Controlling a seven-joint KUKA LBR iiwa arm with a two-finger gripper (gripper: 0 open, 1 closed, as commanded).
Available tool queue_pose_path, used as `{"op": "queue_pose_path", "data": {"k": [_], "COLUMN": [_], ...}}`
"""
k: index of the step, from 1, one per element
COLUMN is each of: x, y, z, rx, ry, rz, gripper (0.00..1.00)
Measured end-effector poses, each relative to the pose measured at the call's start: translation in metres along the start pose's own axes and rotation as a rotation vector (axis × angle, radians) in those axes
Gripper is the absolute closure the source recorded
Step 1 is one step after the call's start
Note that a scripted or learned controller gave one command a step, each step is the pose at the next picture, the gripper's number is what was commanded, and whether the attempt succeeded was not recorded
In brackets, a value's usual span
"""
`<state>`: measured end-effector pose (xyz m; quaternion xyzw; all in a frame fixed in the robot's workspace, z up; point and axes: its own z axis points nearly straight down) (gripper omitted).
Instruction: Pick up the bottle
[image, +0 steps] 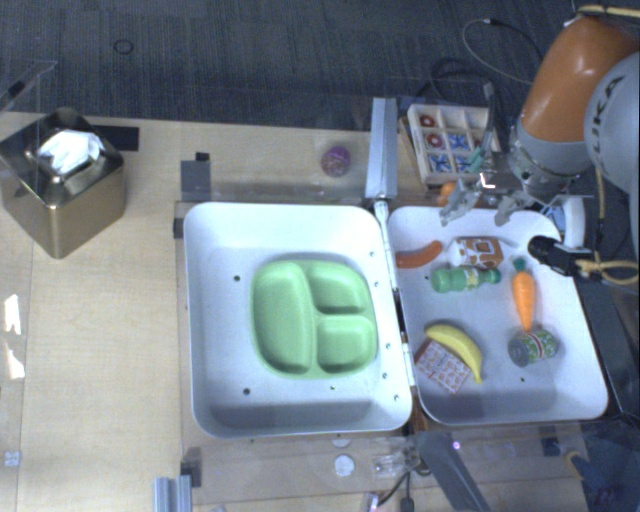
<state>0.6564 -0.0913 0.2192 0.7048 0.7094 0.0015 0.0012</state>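
Nearest the camera, a patterned packet (442, 365) and banana (457, 346) lie in the right bin (590, 395). Farther in, the bottle (464, 279) lies on its side, touching a sausage (418, 254) and small box (478, 250). Gripper (481, 205) hovers above the far rim, fingers spread, holding nothing. Risk: descending fingers may strike the neighbours, or the rounded bottle may roll free.
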Motion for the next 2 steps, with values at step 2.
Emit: {"op": "queue_pose_path", "data": {"k": [2], "x": [-0.023], "y": [-0.074], "z": [0.129], "rx": [-0.010], "ry": [-0.001], "rz": [-0.103], "gripper": [0.00]}}
